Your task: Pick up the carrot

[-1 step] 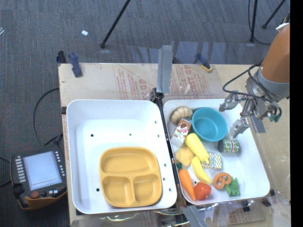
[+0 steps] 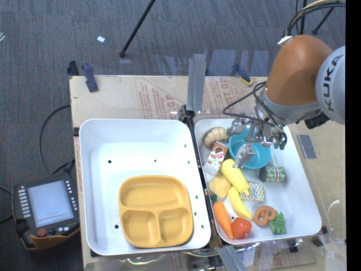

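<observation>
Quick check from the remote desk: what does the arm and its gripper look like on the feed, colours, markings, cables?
The arm is grey with a rounded orange band above the wrist and part of the KUKA lettering in dark letters on the grey shell. Black and yellow cables loop above it, and thin dark cables trail beside the wrist. The gripper is a compact bare-metal assembly, silvery with dark parts.

Brightness: scene evenly lit from above, moderately bright.
Glare: white bins (image 2: 141,134) slightly washed out; soft sheen seen on the arm's orange band (image 2: 299,66).
Shadows: soft, short, cast under the yellow tray (image 2: 155,210) and the arm.
Focus: mild overall softness; small items rendered coarse.
Floor (image 2: 56,27): darker, carpet texture noisy.
</observation>
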### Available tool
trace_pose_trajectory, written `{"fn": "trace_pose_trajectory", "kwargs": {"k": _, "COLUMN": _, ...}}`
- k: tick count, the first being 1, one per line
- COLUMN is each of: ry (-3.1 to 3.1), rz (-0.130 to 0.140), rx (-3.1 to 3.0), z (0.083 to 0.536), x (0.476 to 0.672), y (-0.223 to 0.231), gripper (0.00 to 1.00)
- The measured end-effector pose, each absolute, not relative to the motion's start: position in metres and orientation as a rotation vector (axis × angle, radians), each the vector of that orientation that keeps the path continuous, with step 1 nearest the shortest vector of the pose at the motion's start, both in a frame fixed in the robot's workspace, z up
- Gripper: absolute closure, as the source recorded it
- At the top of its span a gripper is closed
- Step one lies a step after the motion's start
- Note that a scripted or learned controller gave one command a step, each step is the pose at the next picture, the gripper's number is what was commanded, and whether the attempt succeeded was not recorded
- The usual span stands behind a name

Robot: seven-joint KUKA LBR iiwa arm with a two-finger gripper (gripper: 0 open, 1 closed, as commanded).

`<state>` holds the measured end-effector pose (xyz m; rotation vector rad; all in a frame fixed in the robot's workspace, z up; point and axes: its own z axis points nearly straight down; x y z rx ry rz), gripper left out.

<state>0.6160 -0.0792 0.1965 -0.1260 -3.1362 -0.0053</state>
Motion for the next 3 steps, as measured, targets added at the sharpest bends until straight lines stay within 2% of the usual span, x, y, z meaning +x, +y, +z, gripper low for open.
{"fn": "trace_pose_trajectory", "kwargs": {"k": 1, "ry": -3.127, "rz": -0.001, "rx": -0.291, "z": 0.187, "x": 0.536, "y": -0.077, "gripper": 0.0}}
{"fn": "trace_pose_trajectory", "kwargs": {"k": 2, "ry": -3.108, "rz": -0.004, "rx": -0.447, "z": 0.187, "x": 0.559, "y": -0.008, "gripper": 0.0}}
{"fn": "trace_pose_trajectory", "kwargs": {"k": 3, "ry": -2.947, "rz": 0.001, "rx": -1.081, "z": 0.186, "x": 0.561, "y": 0.052, "gripper": 0.0}}
